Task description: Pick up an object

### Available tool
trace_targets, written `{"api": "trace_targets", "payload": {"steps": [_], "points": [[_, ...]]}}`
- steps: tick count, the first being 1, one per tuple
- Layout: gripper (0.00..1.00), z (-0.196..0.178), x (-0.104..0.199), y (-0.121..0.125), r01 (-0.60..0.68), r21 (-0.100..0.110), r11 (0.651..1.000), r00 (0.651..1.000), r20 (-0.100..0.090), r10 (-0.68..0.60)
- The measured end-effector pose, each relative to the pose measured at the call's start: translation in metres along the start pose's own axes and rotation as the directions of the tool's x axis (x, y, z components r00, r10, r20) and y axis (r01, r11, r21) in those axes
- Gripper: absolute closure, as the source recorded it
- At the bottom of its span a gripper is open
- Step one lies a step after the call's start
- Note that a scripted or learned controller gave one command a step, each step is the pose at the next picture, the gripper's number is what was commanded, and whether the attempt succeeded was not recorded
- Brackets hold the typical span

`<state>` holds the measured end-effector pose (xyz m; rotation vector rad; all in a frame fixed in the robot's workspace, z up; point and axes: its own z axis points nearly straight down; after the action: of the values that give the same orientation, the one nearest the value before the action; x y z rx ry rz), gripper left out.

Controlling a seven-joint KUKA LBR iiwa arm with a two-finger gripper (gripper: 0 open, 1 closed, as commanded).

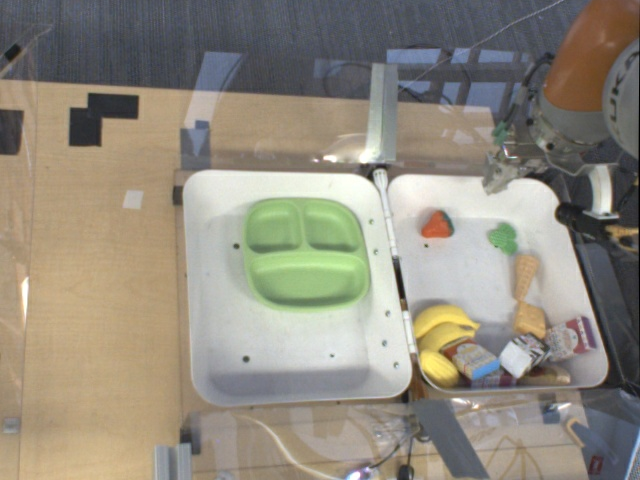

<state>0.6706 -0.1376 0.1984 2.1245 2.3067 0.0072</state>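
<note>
Here the gripper [497, 176] hangs at the right bin's [470, 193] far rim, grasp state impossible to tell, with the strawberry [436, 225] lying loose nearby; approach step, next calling for descent onto one object

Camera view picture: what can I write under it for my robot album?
Robot arm's gripper hovers over the right bin of toy food; a green plate sits in the left bin.

Green tray [305, 252] in left bin [215, 368]; toys crowd right bin [470, 193]
</note>
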Motion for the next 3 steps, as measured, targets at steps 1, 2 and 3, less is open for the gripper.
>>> {"api": "trace_targets", "payload": {"steps": [1,2,3], "points": [[0.00,0.000,0.000,0.000,0.000,0.000,1.000,1.000,0.000,0.000],[0.00,0.099,0.018,-0.011,0.056,0.002,0.998,0.998,-0.001,-0.056],[1.00,0.084,0.018,-0.008,0.055,-0.010,0.998,0.998,0.001,-0.055]]}}
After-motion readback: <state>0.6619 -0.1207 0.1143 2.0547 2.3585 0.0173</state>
